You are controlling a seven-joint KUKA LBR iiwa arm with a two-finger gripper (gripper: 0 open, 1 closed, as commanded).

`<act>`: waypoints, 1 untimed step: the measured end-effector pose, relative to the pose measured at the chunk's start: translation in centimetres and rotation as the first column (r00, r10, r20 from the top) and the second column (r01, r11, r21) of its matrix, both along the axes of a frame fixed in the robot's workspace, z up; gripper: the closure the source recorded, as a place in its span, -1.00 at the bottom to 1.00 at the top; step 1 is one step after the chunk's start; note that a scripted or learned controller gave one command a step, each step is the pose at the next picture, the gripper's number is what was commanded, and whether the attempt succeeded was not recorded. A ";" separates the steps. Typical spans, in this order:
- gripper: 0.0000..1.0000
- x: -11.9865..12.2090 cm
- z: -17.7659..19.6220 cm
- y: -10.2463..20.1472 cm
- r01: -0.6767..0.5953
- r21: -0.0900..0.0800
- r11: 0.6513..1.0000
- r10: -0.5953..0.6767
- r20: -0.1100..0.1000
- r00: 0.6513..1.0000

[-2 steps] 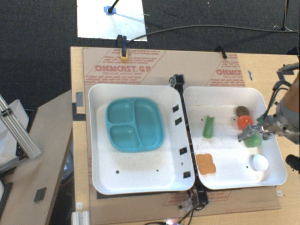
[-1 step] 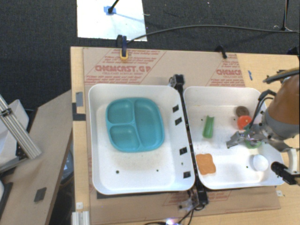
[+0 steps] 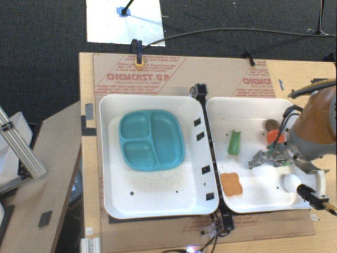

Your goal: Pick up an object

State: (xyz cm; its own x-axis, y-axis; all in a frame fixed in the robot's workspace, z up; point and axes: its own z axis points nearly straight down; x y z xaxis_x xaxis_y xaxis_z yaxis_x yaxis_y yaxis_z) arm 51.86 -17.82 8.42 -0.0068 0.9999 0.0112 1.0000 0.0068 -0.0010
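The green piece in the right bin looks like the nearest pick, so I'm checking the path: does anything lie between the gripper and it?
Nothing visible does. The green piece lies alone on the bin floor, with bare white between it and the gripper. The orange slab sits nearer the camera, off that line.

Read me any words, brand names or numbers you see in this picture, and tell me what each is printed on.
"CHEMCAST GP": red print on the brown protective sheet behind the left bin, readable.
A second red print of the same style on the sheet behind the right bin: looks like "CHEMCAST" but partly cut off, uncertain.
Small red print under and around both logos: too small to read.
The teal divided plate carries no visible text.
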 end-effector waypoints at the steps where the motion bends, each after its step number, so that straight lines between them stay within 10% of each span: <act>1: 1.00 0.0 1.2 -0.3 0.003 -0.008 1.000 -0.003 0.005 1.000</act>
